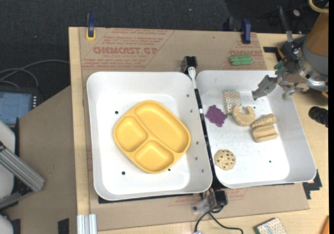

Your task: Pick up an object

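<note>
Camera view, arm: the grey arm is seen entering from the right, above the upper right corner of the right bin (292, 167).
Camera view, gripper: the gripper (272, 85) is held above the bin's upper right part; two dark fingers appear spread apart, with nothing seen between them.
Camera view, objects: a purple piece (215, 115), a crumbly square cracker (231, 98), a curled pastry (243, 115), a bread roll (264, 127) and a cookie (225, 159) are found lying in the right bin. The pastry and roll are touching or just beside each other.
Camera view, left bin: a yellow divided plate (151, 135) is seen in the left bin (99, 97).
Step in hand: judged as the approach; nothing is yet grasped.
Next move: a descent over one item is called for, probably the cracker or pastry, which lie nearest; the cookie lies apart and would be cleaner to take.
</note>
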Action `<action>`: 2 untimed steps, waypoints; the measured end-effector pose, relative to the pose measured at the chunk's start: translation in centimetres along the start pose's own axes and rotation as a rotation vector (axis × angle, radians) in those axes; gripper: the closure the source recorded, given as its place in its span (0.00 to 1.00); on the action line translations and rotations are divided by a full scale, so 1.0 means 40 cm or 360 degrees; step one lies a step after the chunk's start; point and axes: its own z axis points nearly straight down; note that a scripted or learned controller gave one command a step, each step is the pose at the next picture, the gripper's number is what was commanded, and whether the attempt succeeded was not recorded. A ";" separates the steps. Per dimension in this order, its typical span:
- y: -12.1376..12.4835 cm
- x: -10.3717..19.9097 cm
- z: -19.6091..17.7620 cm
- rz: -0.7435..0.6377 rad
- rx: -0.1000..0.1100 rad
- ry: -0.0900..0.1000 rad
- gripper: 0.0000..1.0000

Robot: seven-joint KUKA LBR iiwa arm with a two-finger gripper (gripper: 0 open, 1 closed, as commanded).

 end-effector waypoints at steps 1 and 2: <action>0.012 -0.099 0.326 0.0005 0.0009 0.0001 0.00; -0.074 -0.107 0.361 0.0003 -0.0009 -0.0005 0.00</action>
